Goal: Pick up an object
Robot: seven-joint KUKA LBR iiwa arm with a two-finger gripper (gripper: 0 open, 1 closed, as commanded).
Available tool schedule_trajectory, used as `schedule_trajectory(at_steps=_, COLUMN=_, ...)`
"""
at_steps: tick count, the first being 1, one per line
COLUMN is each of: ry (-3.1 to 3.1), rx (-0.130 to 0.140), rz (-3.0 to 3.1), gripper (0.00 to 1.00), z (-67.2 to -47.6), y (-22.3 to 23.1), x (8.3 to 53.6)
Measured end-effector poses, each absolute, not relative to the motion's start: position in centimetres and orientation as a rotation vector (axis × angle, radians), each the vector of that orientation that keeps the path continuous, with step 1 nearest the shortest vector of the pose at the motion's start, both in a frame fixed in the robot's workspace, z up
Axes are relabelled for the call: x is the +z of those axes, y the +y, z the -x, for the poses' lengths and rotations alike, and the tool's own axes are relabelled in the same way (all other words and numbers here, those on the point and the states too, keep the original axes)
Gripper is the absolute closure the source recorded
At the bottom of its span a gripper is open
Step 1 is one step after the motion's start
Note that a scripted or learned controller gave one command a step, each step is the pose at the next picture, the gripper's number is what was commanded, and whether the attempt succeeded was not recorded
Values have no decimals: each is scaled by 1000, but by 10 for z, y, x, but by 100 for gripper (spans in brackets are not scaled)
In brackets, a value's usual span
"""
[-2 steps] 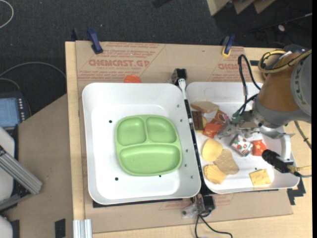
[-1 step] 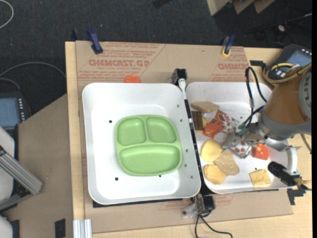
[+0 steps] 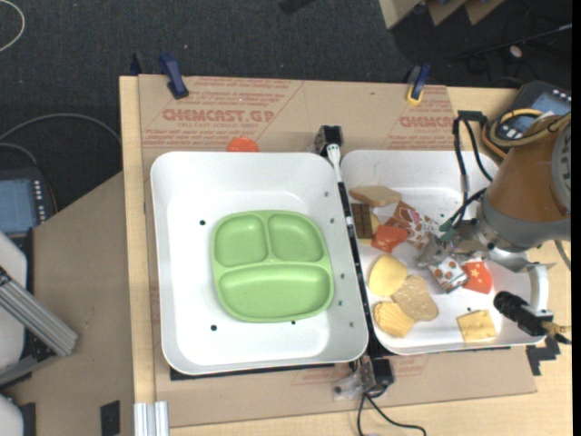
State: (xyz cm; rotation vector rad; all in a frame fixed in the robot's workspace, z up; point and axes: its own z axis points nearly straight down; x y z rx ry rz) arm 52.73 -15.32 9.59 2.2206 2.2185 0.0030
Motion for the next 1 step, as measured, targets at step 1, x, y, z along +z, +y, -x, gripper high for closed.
schedule_trajectory(at_steps=1, ry=2232, rx=15, rz=-2204, gripper=100, z=-528, y=-34, x=190)
